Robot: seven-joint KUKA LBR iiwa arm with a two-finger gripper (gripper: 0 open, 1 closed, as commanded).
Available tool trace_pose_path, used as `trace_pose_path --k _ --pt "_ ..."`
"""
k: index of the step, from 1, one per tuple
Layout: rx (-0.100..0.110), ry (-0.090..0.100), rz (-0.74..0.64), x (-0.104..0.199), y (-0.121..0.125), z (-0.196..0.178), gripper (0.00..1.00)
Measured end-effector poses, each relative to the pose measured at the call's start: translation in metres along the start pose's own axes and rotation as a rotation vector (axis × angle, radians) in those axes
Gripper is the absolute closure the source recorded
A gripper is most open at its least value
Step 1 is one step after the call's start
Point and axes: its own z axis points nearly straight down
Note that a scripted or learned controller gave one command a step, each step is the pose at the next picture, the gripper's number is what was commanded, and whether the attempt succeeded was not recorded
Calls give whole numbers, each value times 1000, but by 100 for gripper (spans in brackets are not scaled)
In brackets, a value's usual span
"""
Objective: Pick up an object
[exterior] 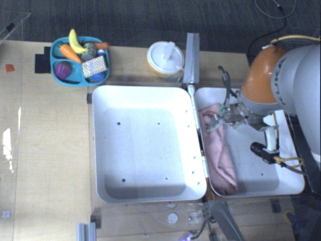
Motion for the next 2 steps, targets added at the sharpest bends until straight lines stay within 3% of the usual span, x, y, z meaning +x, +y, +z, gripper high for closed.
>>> trace_pose_path --k 1,2 --pt "-8 -1 -4 1 3 -12 100" --pt "0 0 -161 26 2 -90 100"
